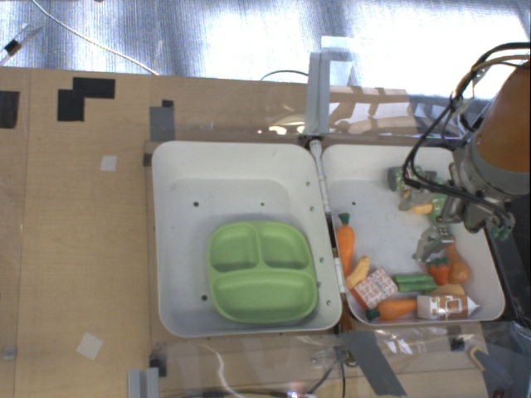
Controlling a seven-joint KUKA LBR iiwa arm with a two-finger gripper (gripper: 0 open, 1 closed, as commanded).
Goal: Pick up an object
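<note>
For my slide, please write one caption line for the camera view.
Grey arm's two-finger gripper hangs over toy food in the right white bin; a green divided plate lies in the left white bin.

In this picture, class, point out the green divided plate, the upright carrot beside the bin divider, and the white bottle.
green divided plate [262,270]: camera view, middle ridge of the plate.
carrot [345,248]: camera view, orange body.
white bottle [446,307]: camera view, on its label.

Left bin: holds the divided plate, toward its front.
Right bin: holds carrot, bottle at front right.
Gripper: above right bin.
</note>
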